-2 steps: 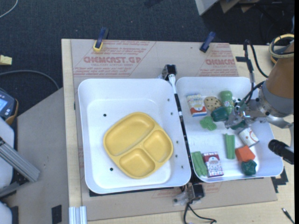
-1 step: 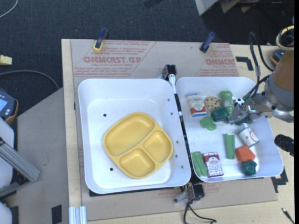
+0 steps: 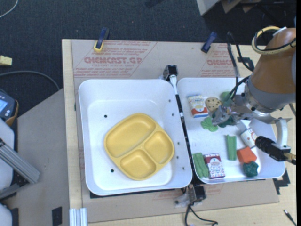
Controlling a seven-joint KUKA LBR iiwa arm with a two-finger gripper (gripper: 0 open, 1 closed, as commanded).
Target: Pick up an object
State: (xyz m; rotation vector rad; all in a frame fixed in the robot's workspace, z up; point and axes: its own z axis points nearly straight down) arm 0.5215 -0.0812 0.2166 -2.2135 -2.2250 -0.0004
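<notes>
Camera view showed me the bench from above, and I went through it from the near edge to the far one. Nearest to me in the right bin (image 3: pixel 277 173) lay a red and white carton (image 3: pixel 215 166), with a green packet (image 3: pixel 200 164) touching its left side. A dark green lumpy item (image 3: pixel 251 169) sat in the near right corner, just behind it an orange block (image 3: pixel 246 154), and to the left of that a green stick (image 3: pixel 231 147) standing almost straight along the bin. A small white tube with a red band (image 3: pixel 248 136) lay beside the orange block.

In the left bin (image 3: pixel 89 126) I saw a yellow divided plate (image 3: pixel 138 146) with three compartments, turned at an angle, resting near the middle.

Further back in the right bin, the gripper (image 3: pixel 222 117) was low over a cluster of green items (image 3: pixel 214 123), and it hid part of them. I could not tell whether the fingers were spread or pressed together, and I could not see any object between them. Just behind it were a beige round piece with dark dots (image 3: pixel 213 102) and a white box with red print (image 3: pixel 198 105) to its left.

The grey arm with its orange band (image 3: pixel 275 65) came in from the right, above the bin's far right part. Beyond the bins, two clamps (image 3: pixel 100 40) held the brown board (image 3: pixel 117 60) at its far edge.
</notes>
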